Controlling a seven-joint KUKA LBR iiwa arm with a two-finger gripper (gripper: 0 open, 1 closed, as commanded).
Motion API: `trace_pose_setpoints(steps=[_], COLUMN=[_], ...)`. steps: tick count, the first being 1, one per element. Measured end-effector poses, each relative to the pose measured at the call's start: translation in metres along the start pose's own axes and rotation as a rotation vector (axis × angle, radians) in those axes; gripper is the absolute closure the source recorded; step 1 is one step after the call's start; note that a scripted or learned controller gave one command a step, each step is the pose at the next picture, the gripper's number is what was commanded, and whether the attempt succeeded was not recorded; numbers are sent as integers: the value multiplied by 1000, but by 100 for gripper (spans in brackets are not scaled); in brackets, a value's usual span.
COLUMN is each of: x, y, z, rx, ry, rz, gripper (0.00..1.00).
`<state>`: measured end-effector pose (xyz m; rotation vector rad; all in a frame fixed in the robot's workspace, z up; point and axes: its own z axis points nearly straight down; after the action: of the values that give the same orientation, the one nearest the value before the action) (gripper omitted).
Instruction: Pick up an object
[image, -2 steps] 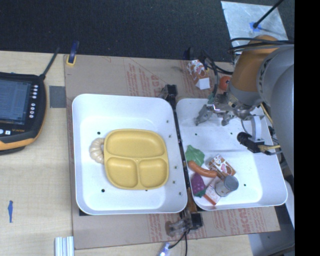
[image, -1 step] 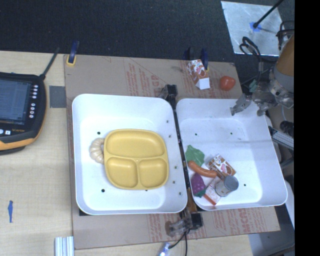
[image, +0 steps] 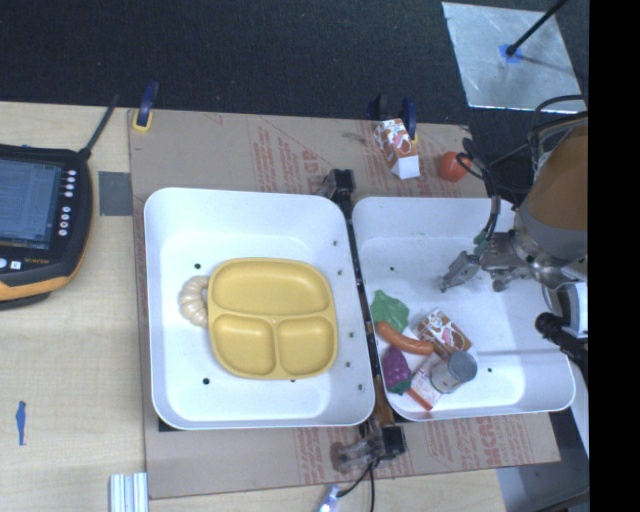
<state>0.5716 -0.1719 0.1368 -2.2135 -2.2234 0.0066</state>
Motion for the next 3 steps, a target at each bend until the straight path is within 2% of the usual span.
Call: trace_pose_setpoints(steps=[1, 2, 3], x=[18, 79, 15], y=[-81, -16, 47], z=[18, 45, -11], rx=[-9, -3, -5], ry=[-1, -1, -1], rz=[0, -3, 2], gripper=[0, 0, 0])
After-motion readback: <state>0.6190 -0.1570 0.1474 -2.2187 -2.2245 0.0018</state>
